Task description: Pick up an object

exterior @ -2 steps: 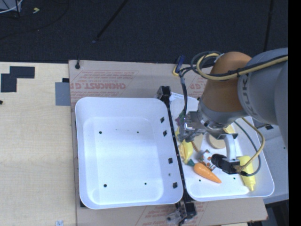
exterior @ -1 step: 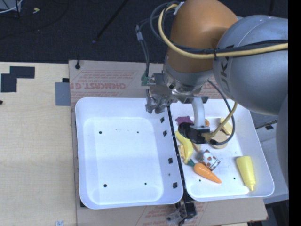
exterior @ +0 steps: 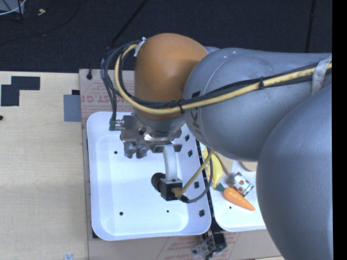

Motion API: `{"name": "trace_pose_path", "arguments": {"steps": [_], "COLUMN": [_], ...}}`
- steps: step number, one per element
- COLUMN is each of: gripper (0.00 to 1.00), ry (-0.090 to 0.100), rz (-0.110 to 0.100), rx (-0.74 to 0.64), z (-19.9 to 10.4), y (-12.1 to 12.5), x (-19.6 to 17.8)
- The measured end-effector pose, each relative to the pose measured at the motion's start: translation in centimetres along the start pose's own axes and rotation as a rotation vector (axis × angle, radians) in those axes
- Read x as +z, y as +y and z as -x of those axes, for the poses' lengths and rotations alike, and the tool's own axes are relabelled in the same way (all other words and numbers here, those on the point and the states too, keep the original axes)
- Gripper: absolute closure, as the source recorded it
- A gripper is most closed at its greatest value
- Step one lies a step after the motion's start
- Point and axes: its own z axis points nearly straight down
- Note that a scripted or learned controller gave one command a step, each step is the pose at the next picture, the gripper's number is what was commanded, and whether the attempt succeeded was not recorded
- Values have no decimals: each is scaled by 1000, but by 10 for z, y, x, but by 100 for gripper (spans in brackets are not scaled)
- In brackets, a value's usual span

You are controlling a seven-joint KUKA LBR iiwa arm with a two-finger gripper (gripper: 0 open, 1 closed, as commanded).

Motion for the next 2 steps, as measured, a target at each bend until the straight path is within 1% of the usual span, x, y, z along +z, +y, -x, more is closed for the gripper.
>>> {"name": "trace_pose_path", "arguments": {"steps": [1, 2], "gripper": [100, 100], "ry": [-1, 4], "rz": [11, 19], "rx": [6, 8], "z": [-18, -16], "y": [57, 33], "x": [-15, -138]}}
